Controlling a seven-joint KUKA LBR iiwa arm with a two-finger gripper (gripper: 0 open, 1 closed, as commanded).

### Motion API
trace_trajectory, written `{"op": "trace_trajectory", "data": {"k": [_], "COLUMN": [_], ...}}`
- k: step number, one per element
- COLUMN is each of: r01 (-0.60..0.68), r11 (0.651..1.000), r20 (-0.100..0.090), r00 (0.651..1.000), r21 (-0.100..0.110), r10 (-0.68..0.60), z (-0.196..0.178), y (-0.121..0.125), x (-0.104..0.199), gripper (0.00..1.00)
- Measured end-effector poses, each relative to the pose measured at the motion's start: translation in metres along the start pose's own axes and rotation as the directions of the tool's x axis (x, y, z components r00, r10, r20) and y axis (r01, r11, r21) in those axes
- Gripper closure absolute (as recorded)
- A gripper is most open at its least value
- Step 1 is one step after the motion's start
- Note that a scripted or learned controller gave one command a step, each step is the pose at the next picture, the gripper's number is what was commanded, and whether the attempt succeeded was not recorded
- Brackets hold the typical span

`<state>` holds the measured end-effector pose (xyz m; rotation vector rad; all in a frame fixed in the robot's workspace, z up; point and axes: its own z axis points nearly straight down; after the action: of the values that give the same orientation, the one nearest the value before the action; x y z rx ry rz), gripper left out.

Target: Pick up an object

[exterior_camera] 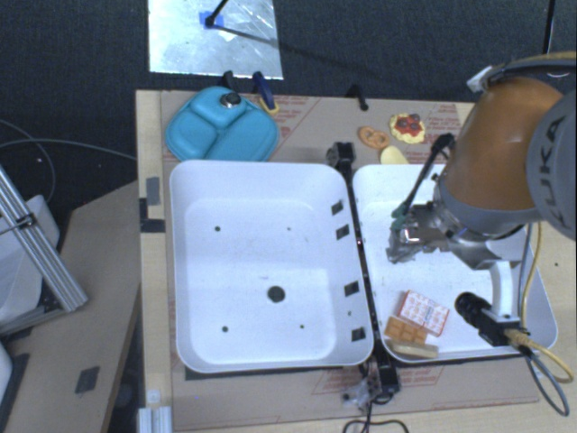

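Observation:
My gripper (pixel 403 244) hangs over the middle of the right bin (pixel 379 197), pointing down; the arm's big orange band (pixel 507 142) covers much of that bin. Below the gripper, near the bin's front edge, lie a red-and-white checked packet (pixel 424 312) and a brown waffle-like piece (pixel 405 333) on a tan slab (pixel 416 351). Nothing shows between the gripper's tips from this angle.
The left bin (pixel 261 269) has a dark round spot on its floor. Behind the bins lie a blue divided tray (pixel 223 126), a toy cookie (pixel 372 137), a small toy pizza (pixel 407 127) and a pale yellow piece (pixel 393 156). A black cylinder (pixel 480 318) is on the arm at right.

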<state>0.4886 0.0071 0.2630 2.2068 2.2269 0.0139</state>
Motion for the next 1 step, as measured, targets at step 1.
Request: {"op": "trace_trajectory", "data": {"k": [1], "r01": [0.003], "r11": [1.0], "r20": [-0.002], "r00": [1.0], "r21": [0.002], "r10": [-0.003], "z": [-0.0593], "y": [0.0179], "x": [0.0725], "gripper": [1.0]}}
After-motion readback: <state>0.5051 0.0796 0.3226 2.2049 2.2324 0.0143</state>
